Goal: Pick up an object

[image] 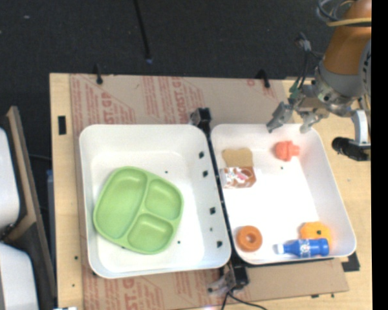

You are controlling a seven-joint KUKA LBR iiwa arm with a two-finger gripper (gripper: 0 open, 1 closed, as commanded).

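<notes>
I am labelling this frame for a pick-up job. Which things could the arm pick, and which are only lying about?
Belonging to the job:
gripper, open
pink lump
brown packet
orange ring
blue bottle
yellow toy

Lying about:
green divided plate
left bin
right bin

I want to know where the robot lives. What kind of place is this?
Probably a robot lab. A bench holds two white bins of test things like a green plate, and the arm's gripper hangs above.

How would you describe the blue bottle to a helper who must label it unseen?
Find the right-hand white bin. Along its near edge, at the right corner, lies the blue bottle on its side. It is the one blue thing there, touching a yellow-orange toy.
</notes>
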